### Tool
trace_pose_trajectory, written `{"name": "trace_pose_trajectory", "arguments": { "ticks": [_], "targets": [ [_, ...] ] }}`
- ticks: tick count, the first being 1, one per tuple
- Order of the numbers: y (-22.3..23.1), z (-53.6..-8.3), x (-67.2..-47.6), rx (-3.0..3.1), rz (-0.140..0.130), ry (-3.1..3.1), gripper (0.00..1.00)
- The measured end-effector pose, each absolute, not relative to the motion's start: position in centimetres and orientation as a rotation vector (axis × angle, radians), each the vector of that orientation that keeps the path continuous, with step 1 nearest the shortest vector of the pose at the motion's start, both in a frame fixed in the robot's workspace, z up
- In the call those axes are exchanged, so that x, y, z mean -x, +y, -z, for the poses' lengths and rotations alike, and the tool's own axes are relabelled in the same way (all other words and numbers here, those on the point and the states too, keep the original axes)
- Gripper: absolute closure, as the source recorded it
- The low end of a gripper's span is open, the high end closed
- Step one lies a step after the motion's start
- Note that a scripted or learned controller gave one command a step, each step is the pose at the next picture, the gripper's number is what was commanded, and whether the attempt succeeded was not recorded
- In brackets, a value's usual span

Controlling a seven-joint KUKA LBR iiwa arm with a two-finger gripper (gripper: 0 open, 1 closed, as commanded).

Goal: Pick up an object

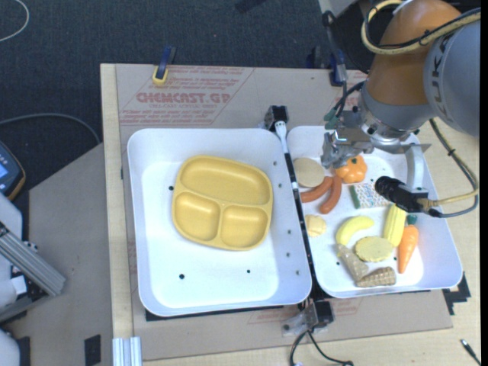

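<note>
Gripper [341,157] sits low over the back of the right bin [442,269], right above the orange pumpkin [351,171]. Can't tell from this angle whether it is open or closed, and nothing is visibly held.

Nearest candidates: the pumpkin, touching or just under the tip; the sausage [325,192] just in front of it; the beige bun [309,171] to its left, by the divider. Further out: a printed card [367,195], banana [354,228], corn [394,222], carrot [408,248], a yellow round slice [374,248], a waffle cone [364,271], a small pale piece [316,224].

Left bin [152,280] holds a yellow divided plate [222,202]; not relevant here.

My read: the pick is at the descend/close stage on the pumpkin. To do it well, centre on the pumpkin's widest part and keep clear of the sausage, which crowds it. It's round and likely slick, so an off-centre close could squirt it sideways. Lift straight up and confirm it comes along.
</note>
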State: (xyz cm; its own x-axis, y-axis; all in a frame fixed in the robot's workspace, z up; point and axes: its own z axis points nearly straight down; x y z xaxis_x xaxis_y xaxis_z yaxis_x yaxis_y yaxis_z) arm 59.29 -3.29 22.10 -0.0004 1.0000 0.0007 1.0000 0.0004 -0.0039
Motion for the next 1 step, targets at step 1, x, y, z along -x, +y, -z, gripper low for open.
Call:
{"name": "trace_pose_trajectory", "arguments": {
  "ticks": [1],
  "targets": [
    [-4.27,-21.53,-60.2,2.224,0.0,-2.222,1.0]
  ]
}}
